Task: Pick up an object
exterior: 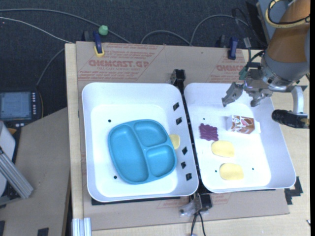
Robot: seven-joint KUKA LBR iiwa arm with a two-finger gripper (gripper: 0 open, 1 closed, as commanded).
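Brown packet (242, 124) lies just below open gripper (243, 99).

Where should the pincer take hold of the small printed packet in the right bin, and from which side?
Probably straight down from above, closing across the printed packet's short sides. It lies flat on the right bin's floor, clear of the purple piece and the yellow pieces, directly below the open pincer.

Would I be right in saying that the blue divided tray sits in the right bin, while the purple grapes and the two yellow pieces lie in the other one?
Not quite: the camera view shows the blue divided tray in the left bin. The purple grapes and the two yellow pieces lie in the right bin, as does a small printed packet.
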